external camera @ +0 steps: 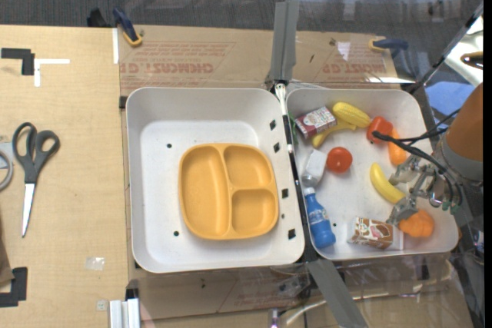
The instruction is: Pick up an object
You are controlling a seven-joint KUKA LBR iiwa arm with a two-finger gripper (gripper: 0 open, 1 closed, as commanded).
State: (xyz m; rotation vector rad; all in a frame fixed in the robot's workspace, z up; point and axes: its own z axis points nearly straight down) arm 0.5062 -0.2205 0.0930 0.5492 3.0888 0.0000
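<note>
Near the right bin's [369, 97] lower right corner, the jaws [411, 200] hang spread apart, gripping nothing, between a banana [383, 183] and an orange [417, 224]. A juice carton [374, 233] lies just beside them. Further left sit a tomato [339, 159] and a blue bottle [317, 220]. Across the divider, the left bin [146, 188] holds a yellow tray [228, 190]. Scissors [31, 165] rest on the desk [61, 242].

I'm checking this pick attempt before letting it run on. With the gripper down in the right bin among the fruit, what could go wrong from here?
1. The gripper sits between a banana and an orange fruit near the bin's right wall; it may nudge either one aside and close on nothing.
2. A small carton lies close by and could get bumped.
3. Whether the jaws are open cannot be told from this view, so a grasp is unconfirmed.
</note>
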